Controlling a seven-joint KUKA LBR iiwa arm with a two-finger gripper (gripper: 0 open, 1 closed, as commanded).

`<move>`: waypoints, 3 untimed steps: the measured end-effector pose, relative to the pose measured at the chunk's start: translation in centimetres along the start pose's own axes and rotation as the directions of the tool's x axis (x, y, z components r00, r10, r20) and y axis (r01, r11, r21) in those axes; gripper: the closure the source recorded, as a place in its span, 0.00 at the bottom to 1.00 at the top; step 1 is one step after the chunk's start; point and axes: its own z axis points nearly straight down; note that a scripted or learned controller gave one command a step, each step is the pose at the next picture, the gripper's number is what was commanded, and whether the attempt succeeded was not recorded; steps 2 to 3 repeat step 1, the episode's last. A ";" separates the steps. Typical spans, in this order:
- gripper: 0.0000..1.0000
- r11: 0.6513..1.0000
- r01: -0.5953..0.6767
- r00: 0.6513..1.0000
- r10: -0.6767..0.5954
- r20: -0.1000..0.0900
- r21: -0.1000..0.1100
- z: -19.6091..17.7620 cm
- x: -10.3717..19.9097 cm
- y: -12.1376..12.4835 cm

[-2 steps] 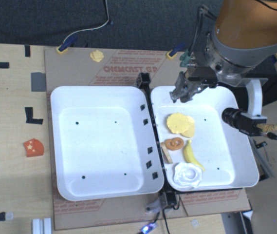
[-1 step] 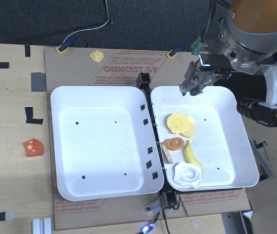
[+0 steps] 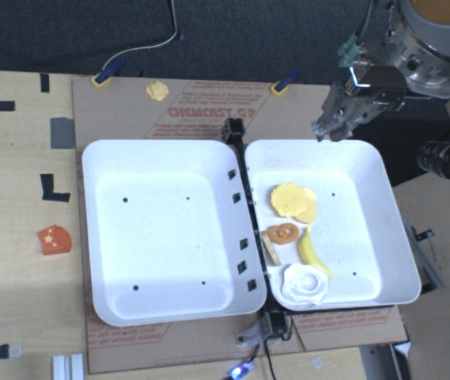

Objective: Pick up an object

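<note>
I see the gripper [image 3: 340,123] hovering over the far rim of the right bin [image 3: 367,165], nothing between its fingers (open or shut, I cannot tell), and I'd bring it toward that bin's near-left side for the yellow disc [image 3: 293,201], which has the clearest margins.

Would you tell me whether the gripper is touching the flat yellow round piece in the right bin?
Apart. The camera view shows the gripper above the bin's far rim, with bare white floor separating it from the flat yellow round piece.
</note>
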 end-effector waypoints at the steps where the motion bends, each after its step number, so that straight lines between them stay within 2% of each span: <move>1: 1.00 1.000 -0.013 1.000 0.013 0.004 0.004 0.3 -11.5 -0.1; 3: 1.00 1.000 -0.013 1.000 0.013 0.004 0.004 0.3 -11.5 -0.1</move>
